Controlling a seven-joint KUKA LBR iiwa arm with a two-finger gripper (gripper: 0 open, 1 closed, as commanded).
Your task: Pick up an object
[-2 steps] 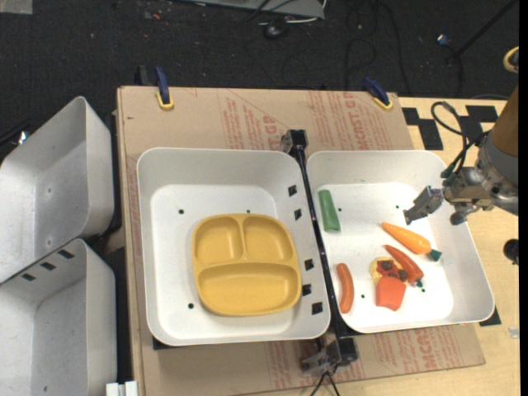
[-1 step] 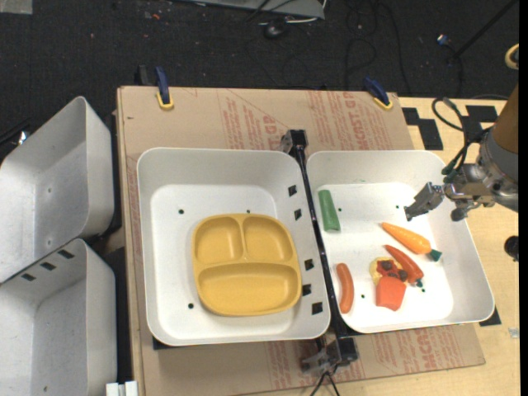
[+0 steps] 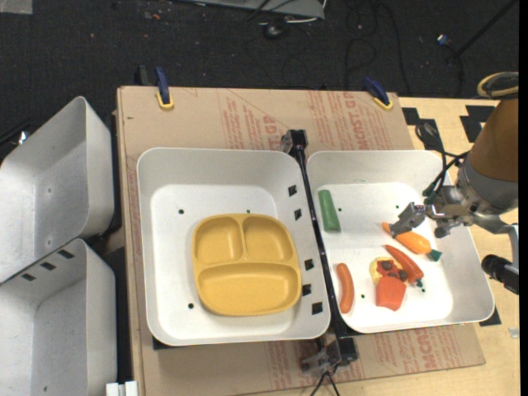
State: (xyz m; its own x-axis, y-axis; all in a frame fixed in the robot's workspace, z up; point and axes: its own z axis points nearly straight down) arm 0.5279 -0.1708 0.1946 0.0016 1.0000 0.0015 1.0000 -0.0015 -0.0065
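Evidently the grey two-finger gripper [image 3: 418, 219] is hovering, jaws apart and empty, just beside the small orange carrot-shaped toy [image 3: 413, 242], lining up for a grasp.

Tray [image 3: 246, 264] in left bin [image 3: 157, 221]; food [image 3: 391, 291] in right bin [image 3: 363, 167]

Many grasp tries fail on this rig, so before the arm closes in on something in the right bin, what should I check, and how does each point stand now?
1. Pincer positioned over the right bin: ok.
2. Nothing seen between its fingers: ok.
3. Nearest target, the orange carrot-like piece, lies just below the pincer: ok.
4. Target free of neighbours: not ok; the red chili pepper lies right beside it.
5. Isolated alternatives available: ok; the green piece and the red sausage each lie alone.
6. Yellow divided plate in the left bin is out of the arm's way: ok.
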